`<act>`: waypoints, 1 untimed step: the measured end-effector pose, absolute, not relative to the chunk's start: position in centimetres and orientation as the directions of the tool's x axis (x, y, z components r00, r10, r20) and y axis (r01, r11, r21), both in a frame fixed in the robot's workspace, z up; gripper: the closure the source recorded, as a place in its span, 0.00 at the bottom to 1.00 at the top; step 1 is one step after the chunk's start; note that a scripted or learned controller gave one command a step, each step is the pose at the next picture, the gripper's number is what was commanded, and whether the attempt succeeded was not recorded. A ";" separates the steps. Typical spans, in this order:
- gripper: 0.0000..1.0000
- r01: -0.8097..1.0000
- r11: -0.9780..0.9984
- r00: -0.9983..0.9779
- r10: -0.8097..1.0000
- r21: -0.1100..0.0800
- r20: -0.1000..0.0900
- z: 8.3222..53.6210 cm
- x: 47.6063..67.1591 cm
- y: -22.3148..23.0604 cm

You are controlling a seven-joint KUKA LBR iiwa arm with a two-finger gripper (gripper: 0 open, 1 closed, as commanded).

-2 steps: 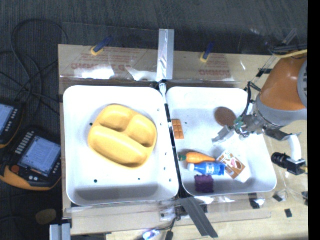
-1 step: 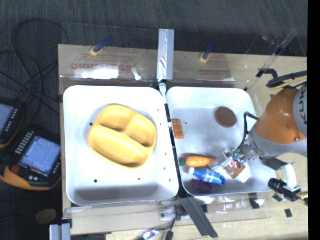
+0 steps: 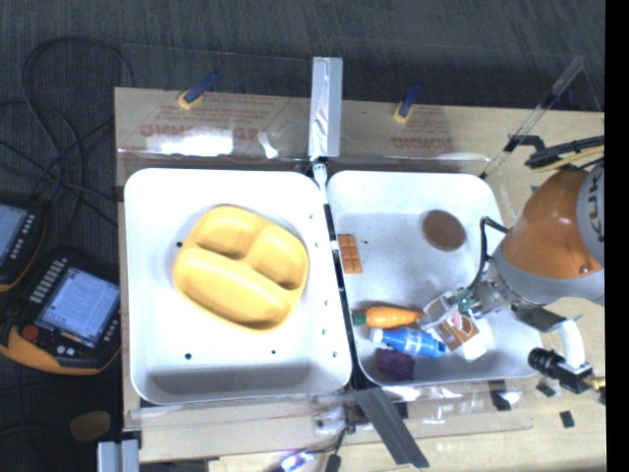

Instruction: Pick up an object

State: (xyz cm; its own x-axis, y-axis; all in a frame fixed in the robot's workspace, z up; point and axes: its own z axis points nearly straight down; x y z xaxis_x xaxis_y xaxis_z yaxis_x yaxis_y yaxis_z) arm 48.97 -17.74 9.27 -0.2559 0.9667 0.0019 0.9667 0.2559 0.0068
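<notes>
Objects for picking lie mostly in the right bin (image 3: 413, 200), where my gripper (image 3: 460, 308) reaches in from the right side, low over a tight cluster near the front wall. That cluster holds an orange carrot (image 3: 391, 316) lying on its side, a blue bottle (image 3: 413, 342) just in front of it and touching or nearly touching it, a dark purple lump (image 3: 395, 365) pressed close against the front wall, and a small white and brown box (image 3: 464, 334) at the right end of the group, directly beneath my wrist. My gripper sits against that box and the bottle's end, but the tangle of parts there is too cluttered for me to tell how its tips stand, or whether anything is caught between them. Farther back in the same bin, well apart from the cluster, a brown disc (image 3: 444, 230) rests flat on the floor, and a small orange waffle-patterned block (image 3: 349, 254) lies against the left wall beside the divider. The left bin (image 3: 157, 362) holds one thing: a big yellow bun-shaped cushion (image 3: 241, 264), lumpy and lobed, lying near the middle and taking up much of the floor. Both bins sit side by side on the wooden bench (image 3: 462, 131).
</notes>
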 end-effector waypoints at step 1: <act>1.00 0.956 0.294 -0.294 0.956 -0.002 0.001 22.4 48.4 -9.6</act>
